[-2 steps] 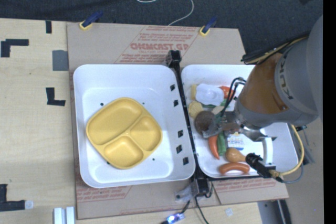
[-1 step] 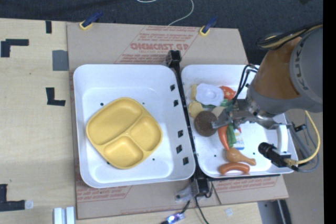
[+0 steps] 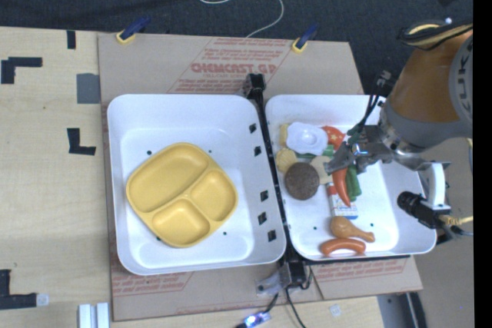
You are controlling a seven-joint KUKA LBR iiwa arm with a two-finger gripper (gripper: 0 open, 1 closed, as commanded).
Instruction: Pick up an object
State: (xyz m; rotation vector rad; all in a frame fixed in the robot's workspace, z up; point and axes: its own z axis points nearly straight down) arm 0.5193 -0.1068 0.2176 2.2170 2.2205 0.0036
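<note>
From the overhead camera, you see the gripper (image 3: 344,157) right of centre, low over the right bin (image 3: 400,223). You cannot tell its state. Under it lies the toy food: a white piece (image 3: 305,138), a brown ball (image 3: 302,181), red and green pieces (image 3: 344,187), a drumstick (image 3: 350,227) and a sausage (image 3: 343,246) toward the bottom. The left bin (image 3: 138,115) holds a yellow tray (image 3: 181,193), tilted, at centre left.
</note>
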